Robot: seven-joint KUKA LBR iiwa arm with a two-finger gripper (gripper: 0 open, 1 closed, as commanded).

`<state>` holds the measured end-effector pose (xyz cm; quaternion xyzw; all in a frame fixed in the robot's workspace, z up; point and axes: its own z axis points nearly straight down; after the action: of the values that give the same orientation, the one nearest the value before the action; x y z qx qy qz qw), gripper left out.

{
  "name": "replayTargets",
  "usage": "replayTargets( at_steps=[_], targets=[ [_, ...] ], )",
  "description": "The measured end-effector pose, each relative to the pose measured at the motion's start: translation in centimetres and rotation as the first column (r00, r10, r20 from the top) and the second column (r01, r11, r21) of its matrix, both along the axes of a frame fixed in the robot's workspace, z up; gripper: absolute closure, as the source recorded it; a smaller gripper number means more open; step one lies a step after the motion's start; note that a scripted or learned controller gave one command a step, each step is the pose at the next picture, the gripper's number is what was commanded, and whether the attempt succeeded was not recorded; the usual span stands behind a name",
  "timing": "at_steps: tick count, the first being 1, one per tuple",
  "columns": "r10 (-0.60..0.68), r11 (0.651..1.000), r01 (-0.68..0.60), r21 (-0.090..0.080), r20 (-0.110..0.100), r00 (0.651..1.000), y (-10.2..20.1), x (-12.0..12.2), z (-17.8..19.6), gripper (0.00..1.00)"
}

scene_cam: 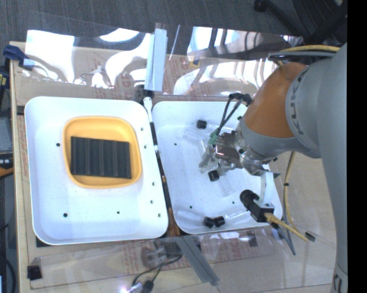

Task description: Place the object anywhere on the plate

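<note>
Ribbed dark-grey block (101, 156) is lying flat in the middle of the yellow plate (102, 126), and the plate is sitting in the left bin (49, 212), toward its far half. The block is showing as a rectangle. Its long axis is running left to right across the view, square with the plate's edges, and its ribs are running the other way, from far side to near side. Its two ends are looking alike, so it is not pointing any one way. Yellow rim is showing all round it, widest on the far side.

The tool (216, 157) is hanging over the right bin (183, 118), well apart from the block and the plate. The bins' meeting walls and a dark strip (159, 170) are lying between them. Whether the tool is released or clenched I cannot tell. The arm (311, 108) is reaching in from the right, its orange band (272, 112) bulking above the wrist.

Small black pieces are lying in the right bin:
- One black piece (201, 124) is lying beyond the tool, toward the far wall.
- A second black piece (213, 176) is lying just beside the tool on its near side.
- A black pair (213, 222) is lying close together by the near wall.

Faint clear shapes are lying around them, too pale to make out. Both bins are resting side by side on the worktop (110, 261).
</note>
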<state>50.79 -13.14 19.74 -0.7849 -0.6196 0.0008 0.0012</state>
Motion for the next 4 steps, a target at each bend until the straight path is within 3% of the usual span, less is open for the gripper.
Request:
replayTargets(
  at_steps=[1,2,3,4],
  targets=[
    [0.171,0.985,-0.171,0.002,-0.004,0.985,1.7,-1.7,0.5,1.0],
    [0.427,0.904,-0.427,0.001,-0.002,0.904,5.4,0.4,1.0,1.0],
    [0.523,0.852,-0.523,0.001,-0.001,0.852,8.6,6.0,-0.7,1.0],
    [0.6,0.8,-0.6,0.0,0.002,0.8,11.2,9.1,-0.6,1.0]
  ],
)
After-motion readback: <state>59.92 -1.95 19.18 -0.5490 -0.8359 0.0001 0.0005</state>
